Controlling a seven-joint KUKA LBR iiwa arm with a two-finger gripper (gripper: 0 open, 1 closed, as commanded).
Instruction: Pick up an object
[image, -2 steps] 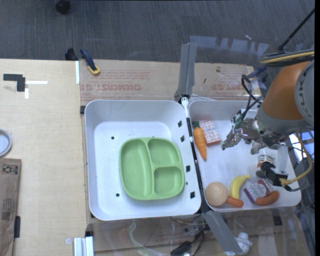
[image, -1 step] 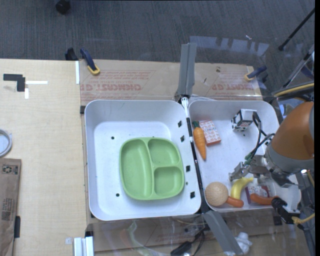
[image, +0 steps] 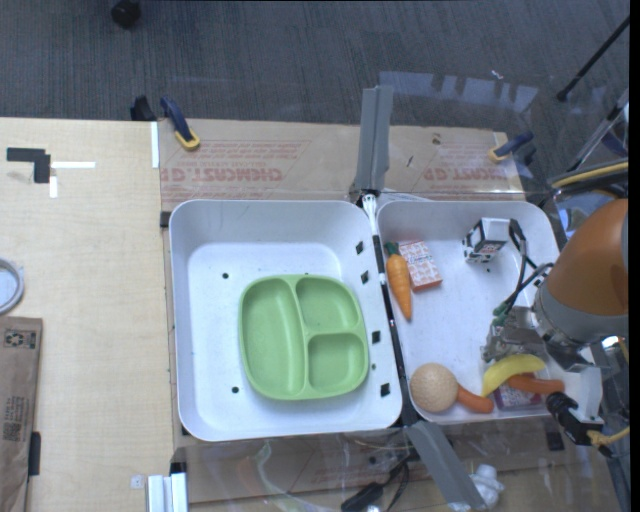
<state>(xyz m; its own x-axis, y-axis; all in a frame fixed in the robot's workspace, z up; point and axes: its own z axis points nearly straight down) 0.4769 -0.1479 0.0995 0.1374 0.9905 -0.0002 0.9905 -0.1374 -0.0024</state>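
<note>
camera view | hand (image: 512, 340) low in right bin (image: 455, 215), just above banana (image: 510, 371); cannot tell its opening or whether it holds anything | step: settle squarely over banana, avoiding the carrot (image: 400, 285) | right bin: banana, carrot, egg-like ball (image: 433, 387), patterned box (image: 420, 265), small cube (image: 487, 242) | left bin (image: 200, 240): green divided plate (image: 303, 337)

Green three-compartment plastic plate (image: 303, 337) in left white shallow bin (image: 200, 240), orange carrot (image: 400, 285), beige egg-shaped ball (image: 433, 387), yellow banana (image: 511, 371) in right white shallow bin (image: 450, 215)
</note>
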